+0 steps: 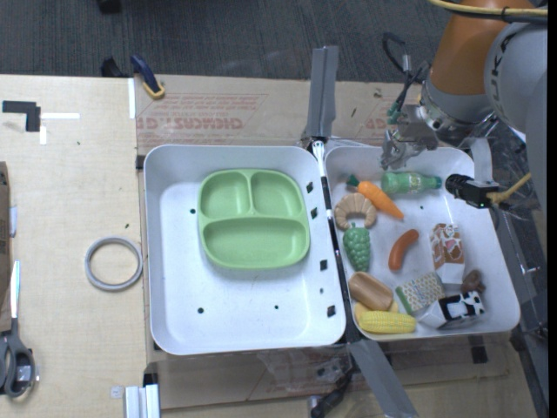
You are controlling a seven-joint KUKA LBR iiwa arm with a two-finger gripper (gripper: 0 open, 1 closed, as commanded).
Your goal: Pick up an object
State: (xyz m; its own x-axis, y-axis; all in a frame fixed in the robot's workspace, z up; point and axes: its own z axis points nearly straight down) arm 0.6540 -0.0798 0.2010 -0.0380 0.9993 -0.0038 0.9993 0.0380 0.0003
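At the far left edge we see scissors (16,360) cut off by the frame, with a tape ring (114,262) nearby on the bench. Next comes the left bin (165,303), bearing a green divided plate (254,219). Further right, the right bin (505,294) is crowded with toy food. Its green bottle (409,181) lies just below the gripper (396,152), beside a carrot (380,198). We cannot tell how the gripper stands; it is too small and blurred.

- Green divided plate (254,219): smooth plastic, soft sheen.
- White bins (174,259): smooth, slightly glossy plastic.
- Surface (61,198): pale matt wood.
- Cardboard sheet (226,111): matt brown.
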